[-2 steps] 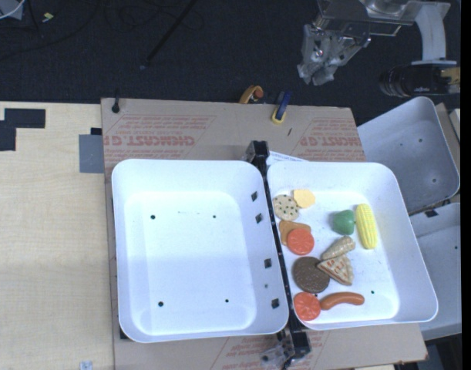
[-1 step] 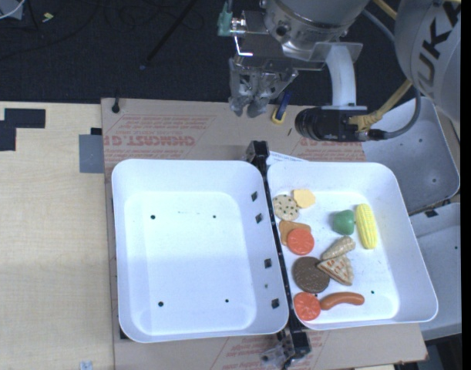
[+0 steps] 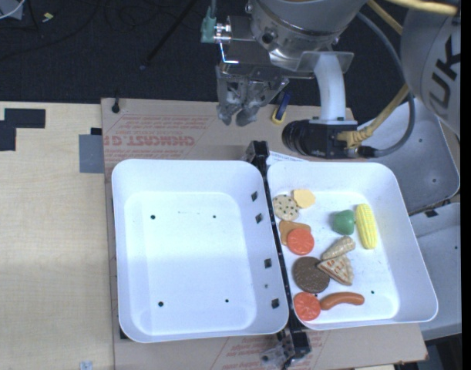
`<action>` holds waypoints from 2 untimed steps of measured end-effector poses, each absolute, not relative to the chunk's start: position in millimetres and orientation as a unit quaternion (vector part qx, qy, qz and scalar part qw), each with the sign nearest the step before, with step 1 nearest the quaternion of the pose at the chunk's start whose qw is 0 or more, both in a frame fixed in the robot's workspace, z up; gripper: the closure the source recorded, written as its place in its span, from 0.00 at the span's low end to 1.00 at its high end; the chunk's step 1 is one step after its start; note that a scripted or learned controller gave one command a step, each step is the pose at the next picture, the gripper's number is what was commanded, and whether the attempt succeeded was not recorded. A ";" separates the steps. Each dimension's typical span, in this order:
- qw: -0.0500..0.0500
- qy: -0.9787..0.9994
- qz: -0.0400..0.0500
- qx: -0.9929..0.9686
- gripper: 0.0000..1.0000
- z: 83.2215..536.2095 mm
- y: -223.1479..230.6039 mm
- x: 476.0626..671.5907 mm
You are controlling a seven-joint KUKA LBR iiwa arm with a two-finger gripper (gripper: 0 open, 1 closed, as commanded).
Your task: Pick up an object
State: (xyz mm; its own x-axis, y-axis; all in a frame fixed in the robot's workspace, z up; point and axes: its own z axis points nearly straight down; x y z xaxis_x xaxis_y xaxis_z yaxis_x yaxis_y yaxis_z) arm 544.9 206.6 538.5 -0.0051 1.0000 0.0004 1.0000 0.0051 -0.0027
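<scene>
bins white | corn yellow | pepper green (glossy) | sausage orange-red

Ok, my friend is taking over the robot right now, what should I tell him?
Gripper: up above the far edge of the bins, over the cardboard, with nothing between its fingers.
Toy food: all in the right bin. There is a corn cob, a green piece, a sausage, a brown round cookie, two red-orange slices, and some crackers and wedges.
Left bin: beside it, sharing the middle edge.
Done: nothing picked up yet.
Left: lower into the right bin, grab one piece, lift it.
</scene>
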 end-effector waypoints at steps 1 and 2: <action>0.002 -0.708 0.002 -0.706 1.00 537.0 222.3 532.4; 0.002 -0.708 0.003 -0.706 1.00 536.9 244.5 518.6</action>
State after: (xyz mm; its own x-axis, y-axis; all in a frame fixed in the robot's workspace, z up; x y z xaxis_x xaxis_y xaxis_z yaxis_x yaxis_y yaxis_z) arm 518.6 244.5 536.9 -0.0033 1.0000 -0.0014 1.0000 0.0033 -0.0064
